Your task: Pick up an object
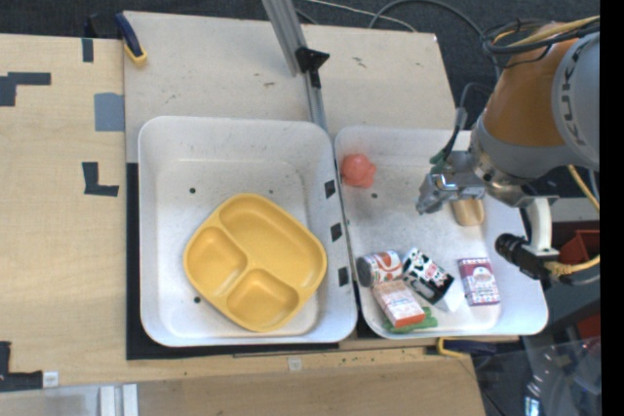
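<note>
The tool (447,193) hangs low over the right bin (390,146); whether it is parted or grips anything I cannot tell, though a tan block (469,211) sits just at its 4 o'clock, probably the target. At 9 o'clock lies one pink ball (359,170), and at 6 o'clock four small packets (429,285) cluster along the bin's near wall. The left bin (156,151) carries one yellow tray (255,259).

Even, soft overhead light; faint shadows, slight blur, low res.
</note>
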`<state>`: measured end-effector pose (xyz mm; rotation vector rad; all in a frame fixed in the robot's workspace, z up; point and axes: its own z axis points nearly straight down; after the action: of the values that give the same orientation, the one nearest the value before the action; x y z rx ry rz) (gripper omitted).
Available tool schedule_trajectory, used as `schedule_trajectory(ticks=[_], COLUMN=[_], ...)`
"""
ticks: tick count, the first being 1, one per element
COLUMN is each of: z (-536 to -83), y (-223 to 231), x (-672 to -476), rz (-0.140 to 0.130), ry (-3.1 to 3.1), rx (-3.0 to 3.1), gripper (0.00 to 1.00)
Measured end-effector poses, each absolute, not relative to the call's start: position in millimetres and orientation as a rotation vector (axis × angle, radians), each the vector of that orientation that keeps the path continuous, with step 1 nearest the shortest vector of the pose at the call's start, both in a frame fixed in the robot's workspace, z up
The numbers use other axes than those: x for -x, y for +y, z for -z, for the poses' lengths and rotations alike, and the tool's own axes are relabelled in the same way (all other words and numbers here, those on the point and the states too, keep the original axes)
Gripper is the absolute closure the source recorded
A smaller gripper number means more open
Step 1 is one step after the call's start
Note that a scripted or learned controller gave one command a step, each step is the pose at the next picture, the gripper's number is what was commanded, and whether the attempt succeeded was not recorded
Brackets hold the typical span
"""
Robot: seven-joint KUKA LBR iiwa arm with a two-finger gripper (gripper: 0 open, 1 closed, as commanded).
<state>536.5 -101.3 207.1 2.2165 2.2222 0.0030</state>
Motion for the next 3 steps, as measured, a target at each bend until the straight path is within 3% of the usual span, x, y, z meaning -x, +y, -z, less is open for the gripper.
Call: schedule_trajectory(ticks=[1,3], z=[-260,-246], y=[-101,-1], x=[-537.7,-555.9], rz=[-0.004,0.001], ry=[2.221,2.230], rx=[-2.216,-2.215], gripper=[1.00,1.00])
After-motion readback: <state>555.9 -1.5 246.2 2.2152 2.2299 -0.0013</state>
